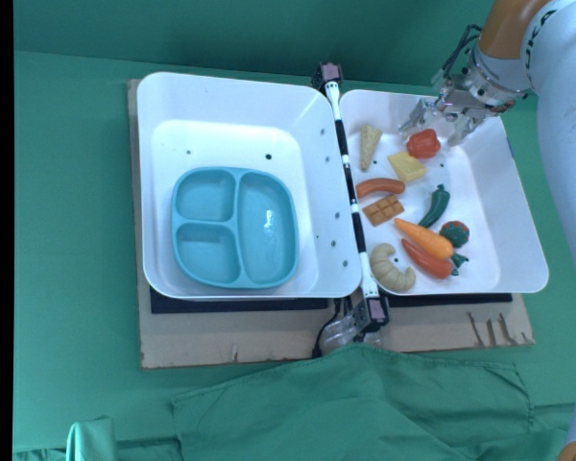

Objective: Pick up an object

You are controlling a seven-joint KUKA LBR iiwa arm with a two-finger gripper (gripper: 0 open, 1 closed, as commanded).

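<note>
Near edge of bench: a rumpled green cloth (365, 406) lies below the brown cardboard sheet (221, 344) under both bins.
Left bin: the shallow white plastic bin on the left (163, 104) holds a light-blue three-compartment plastic plate (235, 227), flat and roughly central, well apart from the toy food.
Right bin, near part: the shallow white plastic bin on the right (518, 248) carries the candidates. A tan croissant-shaped toy (392, 269) lies nearest, just beside the divider. An orange toy carrot (424, 237) and a red toy chilli (428, 259) lie side by side, touching; both long axes run from upper left to lower right, green ends at lower right beside a round red-and-green toy (453, 231).
Right bin, middle: a brown waffle-patterned square (383, 209), a reddish toy sausage (379, 186) lying nearly left-to-right, and a dark-green toy pepper (436, 204) tilted upper right to lower left.
Right bin, far part: a yellow wedge (406, 166) and a pale-yellow corn-shaped toy (369, 145), long axis near-to-far.
Task object (judgement): the squat red toy bell pepper (423, 143); no clear long axis, stem direction not discernible.
Gripper: the two-finger gripper (440, 123) hangs just beyond the pepper, fingers spread apart, nothing between them.
Reason for pose (judgement): positioned to straddle the pepper on descent.
</note>
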